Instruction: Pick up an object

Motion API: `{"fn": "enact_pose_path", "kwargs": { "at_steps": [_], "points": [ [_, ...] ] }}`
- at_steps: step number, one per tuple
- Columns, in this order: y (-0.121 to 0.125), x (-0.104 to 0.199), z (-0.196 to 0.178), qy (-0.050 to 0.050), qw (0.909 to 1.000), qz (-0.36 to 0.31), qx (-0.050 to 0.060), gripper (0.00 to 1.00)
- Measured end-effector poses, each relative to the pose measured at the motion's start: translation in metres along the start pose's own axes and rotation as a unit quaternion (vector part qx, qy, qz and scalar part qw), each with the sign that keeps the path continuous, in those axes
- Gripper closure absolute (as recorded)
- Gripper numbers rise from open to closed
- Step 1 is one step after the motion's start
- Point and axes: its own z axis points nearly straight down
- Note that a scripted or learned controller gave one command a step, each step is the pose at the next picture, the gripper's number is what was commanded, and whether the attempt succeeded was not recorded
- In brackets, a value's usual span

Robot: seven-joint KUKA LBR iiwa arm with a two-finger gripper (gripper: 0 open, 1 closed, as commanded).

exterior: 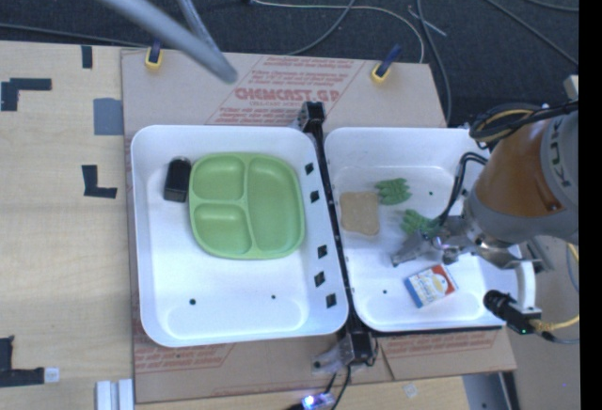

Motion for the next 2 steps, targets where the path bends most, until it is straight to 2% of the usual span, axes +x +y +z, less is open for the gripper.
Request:
{"fn": "enact_pose_path", "kwargs": {
  "at_steps": [1,2],
  "points": [
    [0.000,0.000,0.018,-0.001,1.0000,0.000,-0.003,0.00],
    [0.001,0.000,0.007,-0.002,1.0000,0.000,-0.004,1.00]
  ]
}}
